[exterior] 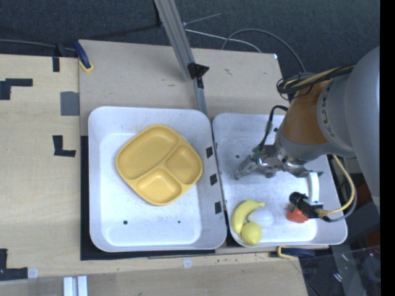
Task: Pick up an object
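Leftmost, a yellow divided plate [159, 164] lies in the left bin [99, 165]. Rightward, the gripper [242, 169] hangs over the right bin [234, 128] — jaws spread, nothing between them — with the banana [244, 211] below, near that bin's front edge, well apart.

Fixed overhead camera, slanted down, both bins [99, 165] framed, moderately near

Arm in from three o'clock, bent low.
The gripper [244, 170] points toward nine o'clock, fingers parted with nothing between them, orange band just behind the wrist.
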You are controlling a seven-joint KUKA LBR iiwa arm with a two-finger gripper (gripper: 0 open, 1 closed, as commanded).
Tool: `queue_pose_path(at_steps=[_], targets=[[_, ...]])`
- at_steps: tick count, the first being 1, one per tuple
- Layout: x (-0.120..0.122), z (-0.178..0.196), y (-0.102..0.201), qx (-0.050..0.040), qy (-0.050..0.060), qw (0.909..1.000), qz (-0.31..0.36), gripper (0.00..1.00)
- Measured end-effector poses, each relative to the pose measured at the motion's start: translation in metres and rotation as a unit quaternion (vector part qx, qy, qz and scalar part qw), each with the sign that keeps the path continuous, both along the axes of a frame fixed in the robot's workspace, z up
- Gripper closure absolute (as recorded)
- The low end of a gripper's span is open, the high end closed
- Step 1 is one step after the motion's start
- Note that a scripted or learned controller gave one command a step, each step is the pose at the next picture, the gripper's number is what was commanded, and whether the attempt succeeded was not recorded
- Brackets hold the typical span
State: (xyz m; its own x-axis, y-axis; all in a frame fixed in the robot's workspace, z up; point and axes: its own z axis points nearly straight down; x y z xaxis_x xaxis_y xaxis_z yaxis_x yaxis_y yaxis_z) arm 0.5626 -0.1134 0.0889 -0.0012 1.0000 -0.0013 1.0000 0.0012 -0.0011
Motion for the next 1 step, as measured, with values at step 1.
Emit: queue_pose_path(at_steps=[1], targets=[[-0.0001,0.0102,0.0005,0.0006,0.000,1.0000,0.000,1.00]])
